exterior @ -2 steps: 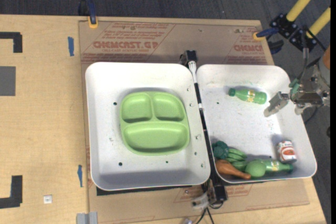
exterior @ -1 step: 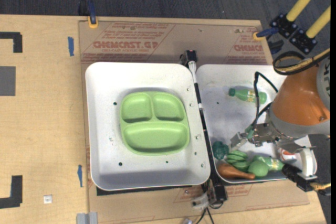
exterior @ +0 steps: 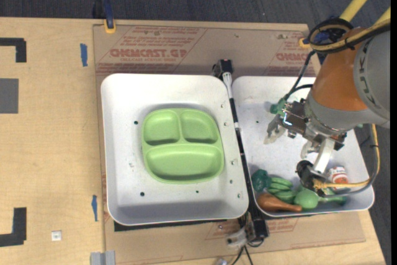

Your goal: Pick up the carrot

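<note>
Camera view gives you one carrot (exterior: 280,202), lying flat in the near left corner of the right bin (exterior: 260,96). It is a short tapered piece, orange toward its right end and darker, brownish, at its left end, and it runs roughly along the bin's near wall. Green toy pieces (exterior: 284,185) crowd against its upper side. You can count at least three of them: a dark green one nearest the divider, a paler one beside it, and a rounded light green one (exterior: 306,198) at the carrot's right tip. Near them, further right, sits one small white and red item (exterior: 338,175), too small to name.

You have two white bins on the table (exterior: 49,152). The left bin (exterior: 118,133) carries one green divided plate (exterior: 183,144) with three compartments.

Your gripper (exterior: 280,132) hangs over the bare middle of the right bin, apart from the carrot and farther back than it. Its fingers stand apart with nothing between them.
</note>
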### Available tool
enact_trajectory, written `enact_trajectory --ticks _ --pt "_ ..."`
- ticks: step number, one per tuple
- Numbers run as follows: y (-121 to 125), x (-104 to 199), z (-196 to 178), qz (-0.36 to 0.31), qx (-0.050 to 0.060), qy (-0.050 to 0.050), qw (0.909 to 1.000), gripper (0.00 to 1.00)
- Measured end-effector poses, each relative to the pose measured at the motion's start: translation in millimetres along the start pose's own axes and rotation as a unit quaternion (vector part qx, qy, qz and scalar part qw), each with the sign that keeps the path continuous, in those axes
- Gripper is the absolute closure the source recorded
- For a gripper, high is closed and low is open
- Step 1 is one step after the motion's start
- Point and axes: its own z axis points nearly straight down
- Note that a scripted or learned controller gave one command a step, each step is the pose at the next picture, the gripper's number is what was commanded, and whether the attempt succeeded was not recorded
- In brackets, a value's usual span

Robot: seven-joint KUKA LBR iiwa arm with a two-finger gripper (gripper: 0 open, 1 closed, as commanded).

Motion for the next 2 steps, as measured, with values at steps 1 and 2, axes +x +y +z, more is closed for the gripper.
enact_trajectory --ticks 1,2 --pt "57 -70 91 -0.084 0.001 0.0 0.9965 0.0" --pt "7 -57 30 -0.108 0.002 0.001 0.9941 0.0"
